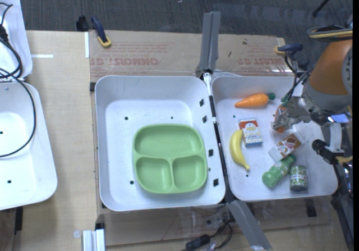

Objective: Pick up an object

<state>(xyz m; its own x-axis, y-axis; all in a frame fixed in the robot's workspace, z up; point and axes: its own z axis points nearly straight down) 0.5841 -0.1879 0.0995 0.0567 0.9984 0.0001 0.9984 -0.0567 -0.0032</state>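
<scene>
Hand (282, 122) low (right bin (224, 132)), carrot (252, 100) beside

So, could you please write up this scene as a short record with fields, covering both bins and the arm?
left bin: holds a green divided plate
right bin: carrot, banana, small carton, snack packet, green bottle, small can
banana: lies beside the carton, on its left
bottle and can: side by side near the front edge
arm: reaches in from the right
gripper: low over the right bin, right of the carrot
</scene>
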